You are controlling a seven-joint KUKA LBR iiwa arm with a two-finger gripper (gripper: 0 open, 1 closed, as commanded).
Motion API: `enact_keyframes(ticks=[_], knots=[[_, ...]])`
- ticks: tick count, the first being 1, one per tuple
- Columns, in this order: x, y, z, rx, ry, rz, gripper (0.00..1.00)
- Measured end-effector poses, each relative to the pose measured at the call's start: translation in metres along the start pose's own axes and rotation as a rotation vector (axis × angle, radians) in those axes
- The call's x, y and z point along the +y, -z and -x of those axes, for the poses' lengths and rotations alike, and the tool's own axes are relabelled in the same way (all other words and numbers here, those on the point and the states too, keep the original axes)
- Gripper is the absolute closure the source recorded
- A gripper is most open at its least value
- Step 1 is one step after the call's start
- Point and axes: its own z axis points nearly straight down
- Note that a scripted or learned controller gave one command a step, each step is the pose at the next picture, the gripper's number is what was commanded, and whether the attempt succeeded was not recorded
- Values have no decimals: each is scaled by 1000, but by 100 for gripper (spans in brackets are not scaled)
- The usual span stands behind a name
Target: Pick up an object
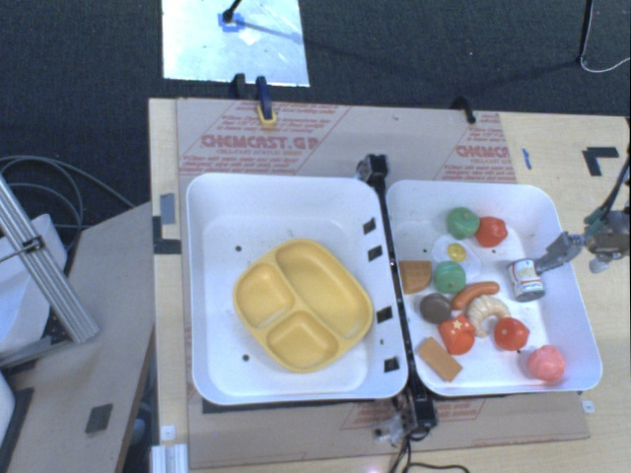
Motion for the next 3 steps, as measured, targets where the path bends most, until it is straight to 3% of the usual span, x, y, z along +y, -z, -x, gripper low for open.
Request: enact_keyframes(ticks=[1, 2, 3], knots=[[-22, -188, 7, 0, -5, -3, 0], [79, -180, 7, -3, 6, 8, 0], [161, 89, 8, -7, 4, 22, 0]])
